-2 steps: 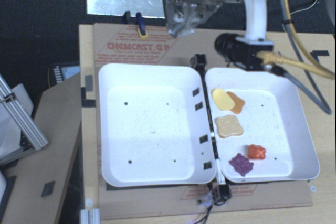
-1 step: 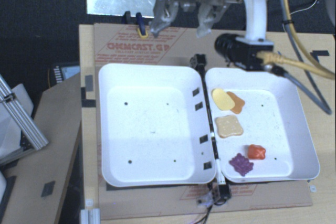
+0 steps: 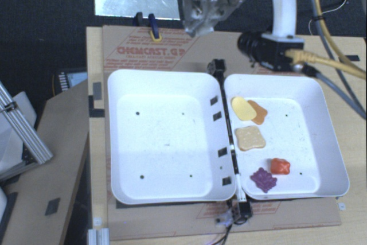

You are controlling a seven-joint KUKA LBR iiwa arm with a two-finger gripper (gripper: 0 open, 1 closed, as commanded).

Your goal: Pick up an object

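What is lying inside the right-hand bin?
The right bin holds a yellow piece overlapping an orange piece, a tan bread slice, a red item and purple grapes. The covered part of the orange piece is hidden.

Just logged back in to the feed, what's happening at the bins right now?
The gripper hangs high above the bench, behind the bins, with nothing seen in its grasp. The right bin holds five small items along its left side: a yellow piece overlapping an orange piece, a toast slice, a red piece and a purple grape bunch. No pick has begun.
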